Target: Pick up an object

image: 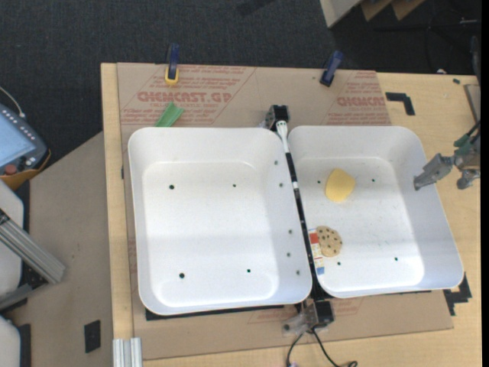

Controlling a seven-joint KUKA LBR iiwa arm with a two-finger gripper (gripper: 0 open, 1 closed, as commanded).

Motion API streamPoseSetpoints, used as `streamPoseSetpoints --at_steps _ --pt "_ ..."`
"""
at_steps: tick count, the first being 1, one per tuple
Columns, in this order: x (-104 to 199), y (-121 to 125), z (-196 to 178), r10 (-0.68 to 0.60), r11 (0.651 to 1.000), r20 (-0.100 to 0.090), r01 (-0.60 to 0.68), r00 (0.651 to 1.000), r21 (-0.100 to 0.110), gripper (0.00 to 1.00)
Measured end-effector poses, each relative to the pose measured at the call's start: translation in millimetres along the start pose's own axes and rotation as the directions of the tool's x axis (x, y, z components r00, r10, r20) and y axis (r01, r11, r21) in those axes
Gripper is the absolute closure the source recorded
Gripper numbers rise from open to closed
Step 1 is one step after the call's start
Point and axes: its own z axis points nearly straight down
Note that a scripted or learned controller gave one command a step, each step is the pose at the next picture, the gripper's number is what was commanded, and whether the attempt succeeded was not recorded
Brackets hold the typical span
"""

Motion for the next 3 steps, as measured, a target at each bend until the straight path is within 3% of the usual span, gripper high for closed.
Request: streamPoseSetpoints --at_steps 1,2,3 --pt "0 1 -11 -0.001 1.0 0.002 0.001 1.0 -0.004 1.0" --pt "36 -17 7 -0.002 1.0 -0.004 0.002 1.0 0.004 1.0" --pt "128 42 -41 -0.012 1.0 -0.002 0.012 1.0 -0.009 1.0"
